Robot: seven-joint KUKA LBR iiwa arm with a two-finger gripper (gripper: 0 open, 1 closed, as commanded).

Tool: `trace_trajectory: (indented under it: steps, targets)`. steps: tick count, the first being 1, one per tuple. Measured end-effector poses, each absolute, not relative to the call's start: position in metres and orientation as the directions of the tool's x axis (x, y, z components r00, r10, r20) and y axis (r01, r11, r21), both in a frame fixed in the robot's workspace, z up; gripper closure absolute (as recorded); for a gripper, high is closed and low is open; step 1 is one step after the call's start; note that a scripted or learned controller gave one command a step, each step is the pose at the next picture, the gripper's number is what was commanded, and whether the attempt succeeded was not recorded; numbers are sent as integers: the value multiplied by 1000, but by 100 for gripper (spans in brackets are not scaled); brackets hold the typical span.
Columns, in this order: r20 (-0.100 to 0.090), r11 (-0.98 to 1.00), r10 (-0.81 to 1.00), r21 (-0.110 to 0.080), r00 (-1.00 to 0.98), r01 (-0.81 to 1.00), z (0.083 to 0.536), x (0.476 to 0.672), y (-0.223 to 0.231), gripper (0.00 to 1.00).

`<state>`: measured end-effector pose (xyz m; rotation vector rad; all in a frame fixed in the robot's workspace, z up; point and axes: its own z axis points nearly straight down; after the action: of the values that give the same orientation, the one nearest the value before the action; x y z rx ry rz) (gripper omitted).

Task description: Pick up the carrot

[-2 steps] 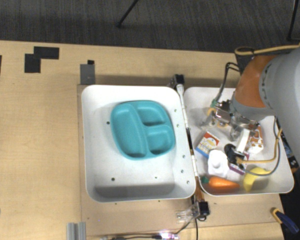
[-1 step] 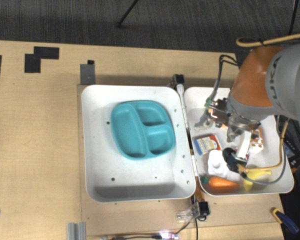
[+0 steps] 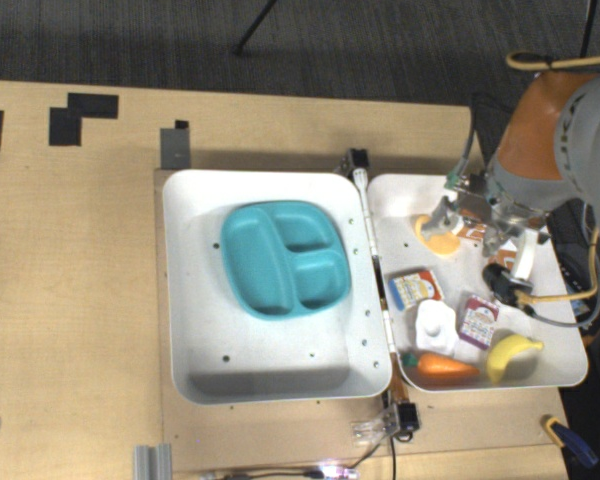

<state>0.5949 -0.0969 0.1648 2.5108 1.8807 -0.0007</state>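
Note:
The carrot [image 3: 447, 368] is orange and lies flat at the front edge of the right bin [image 3: 395, 203], just below a white bottle [image 3: 435, 326] and left of a yellow banana [image 3: 513, 353]. My gripper [image 3: 467, 218] hangs over the back part of that bin, well behind the carrot. It sits beside a round yellow-orange item [image 3: 438, 238]. Nothing shows clearly between it and the carrot other than the packets in the middle of the bin.
A small printed carton [image 3: 413, 290] and a purple box [image 3: 478, 320] lie mid-bin. The left bin [image 3: 195, 348] holds a teal divided plate [image 3: 283, 258]. Cables [image 3: 540, 303] trail from the wrist along the right bin's right side.

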Motion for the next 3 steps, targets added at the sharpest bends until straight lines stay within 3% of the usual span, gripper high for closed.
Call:
trace_trajectory:
  steps: [1,2,3]
  targets:
    - [1,-381,925,6,381,924,87,620,-130,0]
    - [3,-422,907,3,422,907,86,625,-104,0]
    - [0,-478,878,2,478,878,86,603,-109,0]
